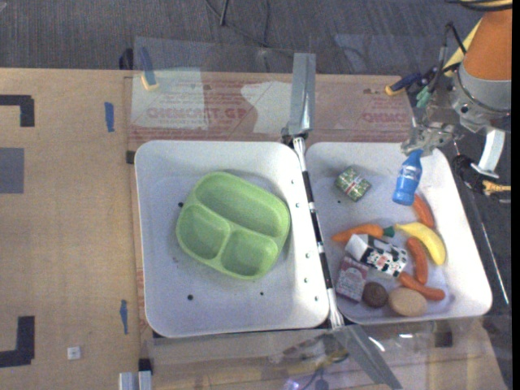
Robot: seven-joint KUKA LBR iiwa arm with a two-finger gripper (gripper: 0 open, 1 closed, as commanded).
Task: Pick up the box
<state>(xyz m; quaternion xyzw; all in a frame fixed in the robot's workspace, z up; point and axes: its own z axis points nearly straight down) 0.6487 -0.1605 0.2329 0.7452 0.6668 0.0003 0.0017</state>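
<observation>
The end effector point(424, 140) hangs over the right bin point(475, 250); its grip cannot be judged. Below it stands a blue plastic bottle point(407, 179), while the small green patterned box point(353, 183) lies apart.

Two shallow white bins sit side by side on a bench; the left bin point(154, 299) holds a green divided plate point(233, 225) near its centre; the right bin point(475, 287) holds a small green box point(353, 183) near its far-left corner, alone; a blue bottle point(407, 179) stands near the far edge; toy food clusters toward the near edge, including a banana point(431, 240), carrots point(361, 232), a black-and-white carton point(380, 257) and a biscuit point(407, 301); the gripper point(426, 140) hangs just above the bottle's cap, at the bin's far-right corner.
</observation>
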